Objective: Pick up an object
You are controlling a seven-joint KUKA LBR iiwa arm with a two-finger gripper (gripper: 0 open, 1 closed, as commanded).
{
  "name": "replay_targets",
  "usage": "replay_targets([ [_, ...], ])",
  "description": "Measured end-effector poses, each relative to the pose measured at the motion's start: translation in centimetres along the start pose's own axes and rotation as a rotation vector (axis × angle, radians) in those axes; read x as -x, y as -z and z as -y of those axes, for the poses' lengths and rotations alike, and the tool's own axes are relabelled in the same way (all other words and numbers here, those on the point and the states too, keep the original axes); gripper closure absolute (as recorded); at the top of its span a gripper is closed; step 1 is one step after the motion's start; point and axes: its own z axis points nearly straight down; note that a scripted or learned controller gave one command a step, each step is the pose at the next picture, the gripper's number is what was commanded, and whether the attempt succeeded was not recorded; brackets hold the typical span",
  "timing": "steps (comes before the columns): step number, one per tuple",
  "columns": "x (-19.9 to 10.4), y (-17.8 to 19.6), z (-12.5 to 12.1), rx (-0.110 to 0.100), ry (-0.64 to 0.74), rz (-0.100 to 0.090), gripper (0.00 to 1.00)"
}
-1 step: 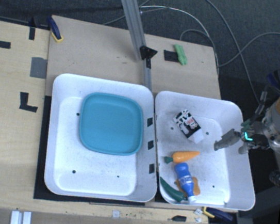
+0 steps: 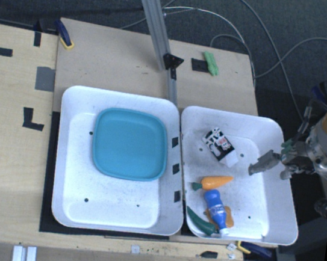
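Gripper [image 2: 268, 161] over right bin's [image 2: 272, 219] right side, finger state unreadable, nothing seen between fingers. Black-white box [image 2: 218, 144] left of it, apart. Toy carrot [image 2: 216, 181], blue bottle [image 2: 215, 208] lower left. Teal plate [image 2: 130, 144] in left bin [image 2: 68, 198].

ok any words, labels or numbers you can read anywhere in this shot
None can be read.
Black and white box in the right bin: printed pattern, too blurred to read.
Blue bottle: label too small to read.
Teal plate in the left bin: no markings visible.
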Motion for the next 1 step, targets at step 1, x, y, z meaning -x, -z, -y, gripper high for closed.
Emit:
replay_targets([
  [1, 0.3, -4.29, 0.01, -0.004, 0.0, -0.001, 0.0],
])
